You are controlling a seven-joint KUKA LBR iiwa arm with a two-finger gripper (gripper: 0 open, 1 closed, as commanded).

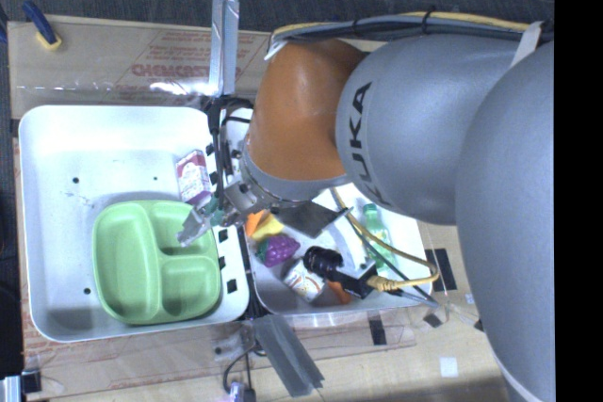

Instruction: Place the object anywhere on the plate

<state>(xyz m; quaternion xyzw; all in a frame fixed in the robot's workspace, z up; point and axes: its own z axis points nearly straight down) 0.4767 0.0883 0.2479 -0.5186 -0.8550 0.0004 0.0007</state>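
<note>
A green plate (151,264) with three compartments lies in the left bin (57,155). My gripper (199,227) hangs over the plate's upper right corner, reaching in from the right under the orange wrist band. Its tips are small and partly blurred. A red and white packet (192,175) lies on the bin floor just above the plate, close to the gripper.
The right bin (283,311) holds a bunch of purple grapes (279,249), an orange and yellow item (260,223), a small labelled bottle (303,281) and a green bottle (371,219). The arm covers most of that bin. The left bin's far left floor is bare.
</note>
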